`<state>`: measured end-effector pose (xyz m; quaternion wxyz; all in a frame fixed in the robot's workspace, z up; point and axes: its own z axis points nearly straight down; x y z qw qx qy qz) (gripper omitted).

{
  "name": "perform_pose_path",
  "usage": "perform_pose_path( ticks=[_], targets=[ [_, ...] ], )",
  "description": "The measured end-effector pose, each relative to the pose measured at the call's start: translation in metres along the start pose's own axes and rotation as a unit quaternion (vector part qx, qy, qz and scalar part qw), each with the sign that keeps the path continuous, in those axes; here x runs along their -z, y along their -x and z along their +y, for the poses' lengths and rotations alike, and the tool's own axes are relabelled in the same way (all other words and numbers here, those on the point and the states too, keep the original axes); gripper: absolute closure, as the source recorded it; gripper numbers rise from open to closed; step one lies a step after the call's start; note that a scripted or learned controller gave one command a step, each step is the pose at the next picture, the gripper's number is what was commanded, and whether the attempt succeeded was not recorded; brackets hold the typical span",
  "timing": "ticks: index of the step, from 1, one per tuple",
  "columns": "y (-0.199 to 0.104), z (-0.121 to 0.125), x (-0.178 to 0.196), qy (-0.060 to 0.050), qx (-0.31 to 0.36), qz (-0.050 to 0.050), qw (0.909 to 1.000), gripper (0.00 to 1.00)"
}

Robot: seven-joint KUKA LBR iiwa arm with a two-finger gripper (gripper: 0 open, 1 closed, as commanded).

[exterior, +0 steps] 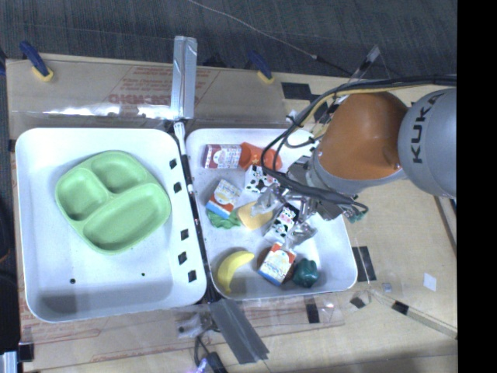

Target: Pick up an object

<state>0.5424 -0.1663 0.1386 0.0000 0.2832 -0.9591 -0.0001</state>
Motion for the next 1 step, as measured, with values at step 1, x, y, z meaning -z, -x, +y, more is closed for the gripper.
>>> perform_pose_path(
  ticks=[1],
  targets=[
    [-0.0064, -0.0351, -0.0447, -0.001, -0.024, -0.001, 0.9997, 0.00]
  ],
)
